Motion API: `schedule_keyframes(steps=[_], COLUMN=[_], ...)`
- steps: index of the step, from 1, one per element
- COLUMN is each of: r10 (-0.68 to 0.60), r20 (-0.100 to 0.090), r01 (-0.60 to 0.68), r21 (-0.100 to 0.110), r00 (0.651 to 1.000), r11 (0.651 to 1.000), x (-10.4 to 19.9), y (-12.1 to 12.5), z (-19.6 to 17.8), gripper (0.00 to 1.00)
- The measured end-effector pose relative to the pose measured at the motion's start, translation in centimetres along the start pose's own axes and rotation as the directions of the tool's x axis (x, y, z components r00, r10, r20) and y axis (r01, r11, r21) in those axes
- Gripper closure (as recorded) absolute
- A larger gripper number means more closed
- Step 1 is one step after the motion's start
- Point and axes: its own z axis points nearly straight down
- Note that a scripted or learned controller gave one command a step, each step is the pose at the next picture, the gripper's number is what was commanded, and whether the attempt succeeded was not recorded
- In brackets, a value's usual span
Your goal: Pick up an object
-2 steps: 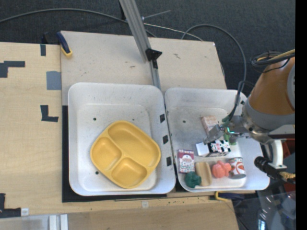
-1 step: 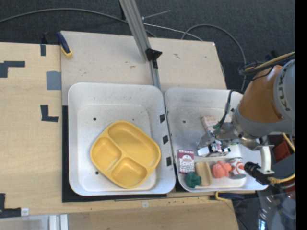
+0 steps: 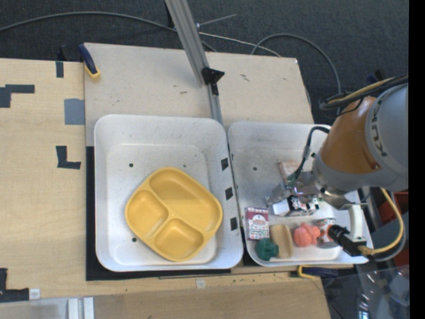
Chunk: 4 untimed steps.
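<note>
Objects: small box (image 3: 257, 223), green piece (image 3: 267, 248), tan block (image 3: 282, 240), orange-pink lump (image 3: 306, 235); lower right of frame, right bin (image 3: 247, 153).
Gripper (image 3: 297, 203): low over them; finger state cannot be told.
Advice: centre on one item, descend straight, avoid neighbours.

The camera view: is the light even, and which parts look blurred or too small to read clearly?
In the camera view the light is soft and fairly even, with faint shadows. The yellow tray in the left bin is sharp enough to show its three compartments. The gripper over the right bin is a small, cluttered patch; the pink object and green object lack detail.
</note>
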Motion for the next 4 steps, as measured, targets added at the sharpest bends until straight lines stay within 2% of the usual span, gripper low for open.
schedule_keyframes(steps=[1, 2, 3, 4], r10=[-0.001, -0.002, -0.003, -0.002], r20=[0.005, 0.006, -0.006, -0.006], r01=[0.001, 0.002, 0.003, 0.002], r21=[-0.012, -0.015, 0.010, 0.011], r00=[1.000, 1.000, 1.000, 1.000], r11=[1.000, 1.000, 1.000, 1.000], x=[-0.2, -0.2, 0.9, 0.9], y=[0.4, 0.6, 0.6, 0.7], z=[0.3, -0.7, -5.7, -8.9], gripper=[0.00, 1.00, 1.00, 1.00])
